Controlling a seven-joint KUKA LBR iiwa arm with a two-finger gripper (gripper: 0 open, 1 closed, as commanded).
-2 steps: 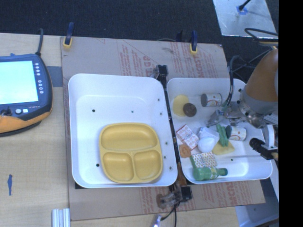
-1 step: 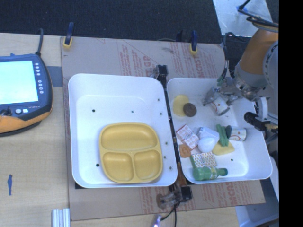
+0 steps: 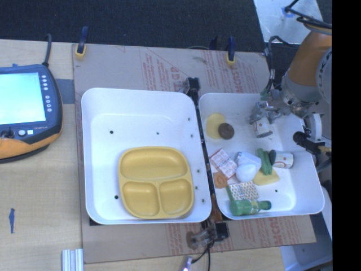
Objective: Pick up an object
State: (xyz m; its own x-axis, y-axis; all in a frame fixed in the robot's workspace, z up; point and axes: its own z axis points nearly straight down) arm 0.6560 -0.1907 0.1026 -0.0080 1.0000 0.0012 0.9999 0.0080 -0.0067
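Note:
The right white bin [image 3: 299, 202] holds several small items. At its back left, a brown puck [image 3: 226, 131] rests on a yellow disc [image 3: 213, 124]. A red-and-white packet [image 3: 223, 162], a white egg-shaped piece [image 3: 246, 172], a green stick [image 3: 265, 159], a yellow wedge [image 3: 267, 179] and a small white can [image 3: 284, 160] crowd the middle. A green bottle [image 3: 248, 207] lies at the front, below a checkered packet [image 3: 243, 191]. My gripper [image 3: 263, 119] hangs low over the bin's back right part, right of the puck and above the green stick. A small white-and-red bit sits right under it.
The left white bin [image 3: 96, 123] holds a yellow divided tray [image 3: 153, 180] at its front. A tablet-like pendant [image 3: 25, 109] lies at the far left of the bench. Clamps [image 3: 230, 49] stand on the board's back edge. A black bracket [image 3: 193, 86] sits between the bins.

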